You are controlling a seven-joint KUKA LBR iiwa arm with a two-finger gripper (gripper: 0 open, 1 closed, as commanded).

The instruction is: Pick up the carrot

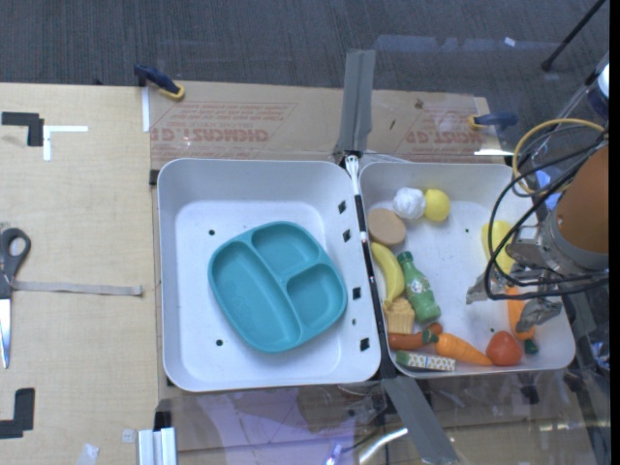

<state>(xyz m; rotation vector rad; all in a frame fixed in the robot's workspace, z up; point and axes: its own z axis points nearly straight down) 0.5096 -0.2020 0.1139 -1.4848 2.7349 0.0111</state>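
Carrot (463,349) lying at right bin's (465,194) front edge, tool (511,294) nearby over bin (finger state unclear)

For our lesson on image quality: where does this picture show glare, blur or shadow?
Camera view: glare streaks the clear sheet along the bottom edge; the carrot and teal plate look sharp; the arm's pincer looks soft; the bins' shadows are faint.

Bright, even overhead light, soft shadows inside the white bins (170,260), slightly soft focus.
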